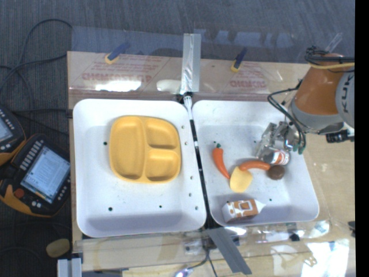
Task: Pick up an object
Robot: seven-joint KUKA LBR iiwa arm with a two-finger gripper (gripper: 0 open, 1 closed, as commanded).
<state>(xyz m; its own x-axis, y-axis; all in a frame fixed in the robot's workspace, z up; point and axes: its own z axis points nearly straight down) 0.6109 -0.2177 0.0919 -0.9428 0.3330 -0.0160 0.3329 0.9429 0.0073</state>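
Left bin (86,172): yellow tray (145,149). Right bin (300,203): carrot (219,160), carton (241,209). End effector (277,146) grip state unclear.

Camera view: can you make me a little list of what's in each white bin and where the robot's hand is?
left bin: a yellow tray with three sections
right bin: orange carrot, pale yellow piece, orange sausage-shaped thing, small dark round thing, brown and white carton
gripper: low in the right bin, by the dark round thing
gripper fingers: too blurry to tell
arm: reaches in from the right
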